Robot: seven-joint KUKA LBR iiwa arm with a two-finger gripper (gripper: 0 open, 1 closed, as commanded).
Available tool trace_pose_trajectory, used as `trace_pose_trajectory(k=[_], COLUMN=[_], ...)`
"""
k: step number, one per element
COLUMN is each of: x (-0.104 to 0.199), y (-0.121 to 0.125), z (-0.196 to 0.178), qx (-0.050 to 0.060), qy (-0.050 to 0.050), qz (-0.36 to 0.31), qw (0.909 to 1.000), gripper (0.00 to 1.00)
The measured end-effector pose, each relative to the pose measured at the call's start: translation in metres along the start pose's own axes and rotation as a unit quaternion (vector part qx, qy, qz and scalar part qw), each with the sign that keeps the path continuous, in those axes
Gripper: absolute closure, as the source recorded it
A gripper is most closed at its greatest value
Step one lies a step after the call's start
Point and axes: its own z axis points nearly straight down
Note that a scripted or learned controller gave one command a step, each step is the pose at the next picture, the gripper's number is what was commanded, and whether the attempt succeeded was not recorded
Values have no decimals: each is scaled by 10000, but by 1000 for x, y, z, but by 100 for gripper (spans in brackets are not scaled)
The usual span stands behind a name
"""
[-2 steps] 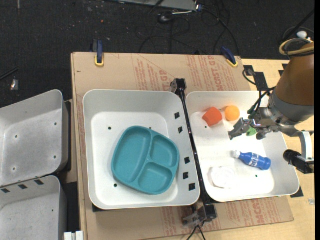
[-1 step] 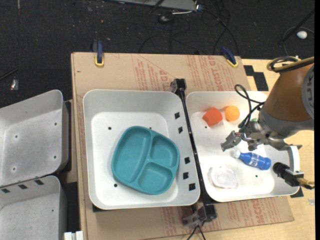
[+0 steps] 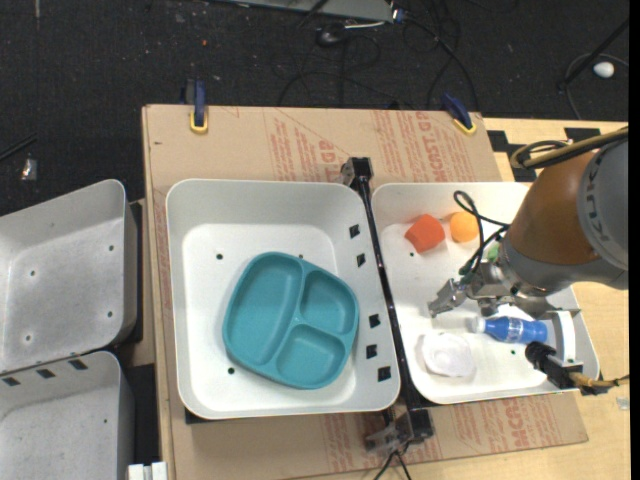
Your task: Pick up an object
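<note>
The hand (image 3: 452, 299) hangs low in the right bin (image 3: 400, 208); whether it is open or closed, I cannot tell. Just beside it lie a blue-capped bottle (image 3: 512, 328) and a clear cup (image 3: 446, 354). Closing here could nudge the bottle aside and roll it. 2 orange pieces (image 3: 425, 232) sit farther back.

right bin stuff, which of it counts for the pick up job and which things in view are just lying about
Job in hand:
- two-finger gripper
- red-orange block
- small orange ball
- clear plastic bottle with blue label
- white translucent lump
- right white bin

Lying about:
- teal three-compartment plastic tray in the left white bin
- cardboard sheet
- blue-yellow clamps
</note>
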Motion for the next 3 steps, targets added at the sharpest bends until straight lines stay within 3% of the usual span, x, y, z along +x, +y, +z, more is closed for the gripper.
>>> trace_pose_trajectory(k=[1, 3], x=[0, -12], y=[1, -3], z=[-13, -129], qx=[-20, -52], qy=[-4, -17], qz=[9, -16], qw=[10000, 10000], gripper=[100, 100])
